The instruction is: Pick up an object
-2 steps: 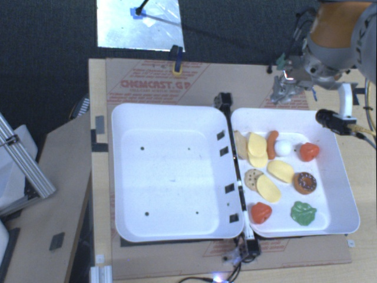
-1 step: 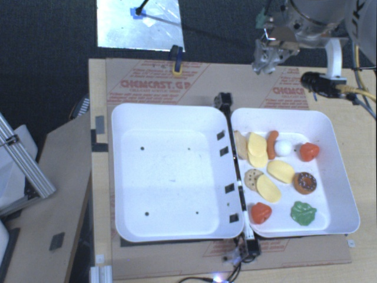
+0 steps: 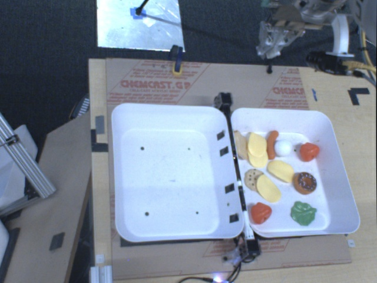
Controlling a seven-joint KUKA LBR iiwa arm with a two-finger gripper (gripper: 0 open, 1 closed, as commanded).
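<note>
Table (image 3: 147, 78): brown board carrying two white bins. Right bin (image 3: 337, 158): toy foods, including doughnut (image 3: 304, 183), green piece (image 3: 303, 213), white ball (image 3: 283, 148). End effector (image 3: 270, 47): raised beyond bins, finger state unclear, carrying nothing visible. Pick not yet begun

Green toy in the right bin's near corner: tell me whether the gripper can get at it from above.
Probably yes: the green toy lies apart from its neighbours with nothing over it, and the gripper hangs above the bench beyond the bin.

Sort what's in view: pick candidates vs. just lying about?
Job: gripper; in the right bin: donut, green piece, white ball, two red pieces.
Lying about: left bin, foil sheet, yellow clamp.
</note>
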